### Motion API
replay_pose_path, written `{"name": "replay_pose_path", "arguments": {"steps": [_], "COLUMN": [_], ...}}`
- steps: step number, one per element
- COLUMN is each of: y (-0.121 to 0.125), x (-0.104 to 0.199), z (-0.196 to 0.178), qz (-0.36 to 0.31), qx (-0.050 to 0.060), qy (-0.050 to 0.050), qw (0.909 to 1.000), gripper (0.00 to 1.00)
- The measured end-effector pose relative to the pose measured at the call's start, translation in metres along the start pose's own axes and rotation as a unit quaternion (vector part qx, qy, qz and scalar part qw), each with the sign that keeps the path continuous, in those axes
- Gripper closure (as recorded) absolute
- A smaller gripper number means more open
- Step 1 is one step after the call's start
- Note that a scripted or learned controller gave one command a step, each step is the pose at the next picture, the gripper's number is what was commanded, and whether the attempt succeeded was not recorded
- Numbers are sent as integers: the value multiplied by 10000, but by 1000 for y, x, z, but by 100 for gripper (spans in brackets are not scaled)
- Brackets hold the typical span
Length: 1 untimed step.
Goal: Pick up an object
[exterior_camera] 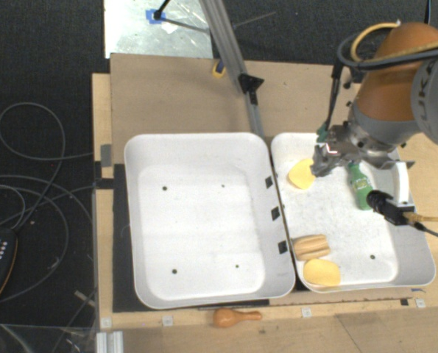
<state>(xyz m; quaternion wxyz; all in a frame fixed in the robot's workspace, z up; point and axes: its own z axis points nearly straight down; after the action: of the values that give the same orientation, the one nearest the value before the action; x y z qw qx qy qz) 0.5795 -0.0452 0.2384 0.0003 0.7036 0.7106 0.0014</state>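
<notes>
On the desk [130, 94], the right bin [417, 267] holds a pale yellow rounded piece [301, 175], a green bottle [361, 185], a tan block [311, 245] and a yellow lump [322, 273], the claw [323, 160] just beside the rounded piece at the bin's far-left part, its opening impossible to tell, while the left bin [196, 144] sits alongside.

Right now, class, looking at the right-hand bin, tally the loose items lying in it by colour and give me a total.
Yellow: 2, one beside the end effector, one at the near edge of the right bin
Tan: 1, the ridged block
Green: 1, the bottle-like item
Total: 4
</notes>
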Motion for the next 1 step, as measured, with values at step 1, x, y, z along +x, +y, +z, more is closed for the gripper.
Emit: {"name": "replay_pose_path", "arguments": {"steps": [1], "y": [8], "x": [51], "z": [-7], "qz": [-7], "qx": [1], "qy": [2], "qw": [10000], "gripper": [100]}}
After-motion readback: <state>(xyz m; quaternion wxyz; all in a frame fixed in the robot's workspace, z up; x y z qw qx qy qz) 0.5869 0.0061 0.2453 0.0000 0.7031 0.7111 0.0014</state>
